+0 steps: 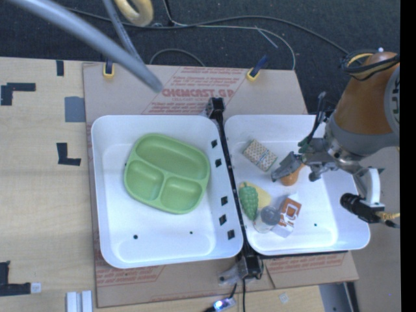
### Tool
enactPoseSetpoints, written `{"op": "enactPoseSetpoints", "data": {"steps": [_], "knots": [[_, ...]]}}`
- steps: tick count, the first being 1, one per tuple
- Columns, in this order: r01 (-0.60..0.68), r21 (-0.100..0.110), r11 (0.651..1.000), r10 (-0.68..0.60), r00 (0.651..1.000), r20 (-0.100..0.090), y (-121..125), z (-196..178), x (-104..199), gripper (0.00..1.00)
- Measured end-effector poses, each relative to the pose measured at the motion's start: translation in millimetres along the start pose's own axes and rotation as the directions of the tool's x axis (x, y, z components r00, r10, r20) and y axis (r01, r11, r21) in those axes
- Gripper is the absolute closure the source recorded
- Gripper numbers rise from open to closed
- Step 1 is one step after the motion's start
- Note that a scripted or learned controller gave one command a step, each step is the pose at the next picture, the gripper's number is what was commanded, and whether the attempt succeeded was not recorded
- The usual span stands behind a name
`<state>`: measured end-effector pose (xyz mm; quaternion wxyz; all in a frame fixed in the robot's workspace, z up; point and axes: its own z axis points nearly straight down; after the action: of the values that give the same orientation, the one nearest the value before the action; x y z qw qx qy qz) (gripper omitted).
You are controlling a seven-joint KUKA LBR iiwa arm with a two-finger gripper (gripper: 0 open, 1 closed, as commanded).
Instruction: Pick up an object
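Small orange object (292, 174) beneath claw (286, 169).

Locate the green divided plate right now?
The green plate lies in the left bin, toward its upper middle in the camera view, across the centre divider from the right bin where the gripper is.

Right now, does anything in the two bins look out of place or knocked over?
Nothing looks spilled or damaged. The green divided plate lies slightly askew in the left bin. In the right bin, the small items are loosely jumbled, and the orange-and-white packet seems to lie tilted against its neighbours beside the corn toy.
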<state>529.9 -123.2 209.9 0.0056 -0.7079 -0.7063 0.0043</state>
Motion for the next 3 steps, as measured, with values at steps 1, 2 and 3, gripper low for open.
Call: {"op": "enactPoseSetpoints", "data": {"steps": [1,2,3], "knots": [[0.003,-0.012,1.000,-0.003,1.000,0.002,3,-6,0,0.00],[0.003,-0.008,1.000,-0.003,1.000,0.002,0,38,0,0.00],[-0.001,-0.016,1.000,0.001,1.000,0.010,7,98,-2,0.00]]}}
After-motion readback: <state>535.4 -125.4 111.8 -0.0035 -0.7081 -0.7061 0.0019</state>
